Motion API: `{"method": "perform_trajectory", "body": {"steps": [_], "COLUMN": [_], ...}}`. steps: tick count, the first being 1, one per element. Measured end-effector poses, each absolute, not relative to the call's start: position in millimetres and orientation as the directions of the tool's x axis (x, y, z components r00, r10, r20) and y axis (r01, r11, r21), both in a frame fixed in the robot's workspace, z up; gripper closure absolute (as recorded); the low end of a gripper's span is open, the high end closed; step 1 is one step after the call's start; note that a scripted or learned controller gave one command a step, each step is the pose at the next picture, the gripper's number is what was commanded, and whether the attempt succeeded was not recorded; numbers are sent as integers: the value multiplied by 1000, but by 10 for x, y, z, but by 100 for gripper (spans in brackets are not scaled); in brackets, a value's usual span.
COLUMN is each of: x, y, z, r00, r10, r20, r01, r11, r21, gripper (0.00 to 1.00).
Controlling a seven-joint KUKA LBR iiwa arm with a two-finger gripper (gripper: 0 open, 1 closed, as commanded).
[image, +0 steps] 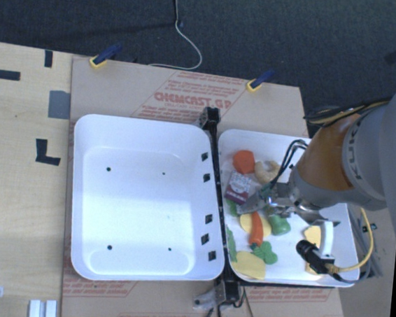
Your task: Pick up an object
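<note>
Over right bin (326,277) — end effector (269,202) above glossy plastic toys, grip unclear — orange carrot (256,227) tapered.

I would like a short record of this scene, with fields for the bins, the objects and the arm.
left bin: white, shallow
right bin: white, holds a heap of small objects
objects: orange piece, carrot-like piece, green pieces, yellow piece
arm: grey with orange band, reaching over the right bin
gripper: low among the heap; grasp not discernible
</note>
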State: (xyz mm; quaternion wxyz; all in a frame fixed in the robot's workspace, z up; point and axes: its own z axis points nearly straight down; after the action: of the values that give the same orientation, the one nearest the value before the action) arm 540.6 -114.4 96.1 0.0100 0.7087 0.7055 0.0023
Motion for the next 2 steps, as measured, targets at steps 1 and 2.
{"method": "perform_trajectory", "body": {"steps": [1, 2], "x": [5247, 5717], "y": [-1015, -1006], "z": [976, 975], "r00": [-5, 0], "r10": [1000, 1000], "r20": [-12, -10], "r01": [999, 1000], "r11": [5, 0], "r21": [46, 21], "gripper": [0, 0]}}
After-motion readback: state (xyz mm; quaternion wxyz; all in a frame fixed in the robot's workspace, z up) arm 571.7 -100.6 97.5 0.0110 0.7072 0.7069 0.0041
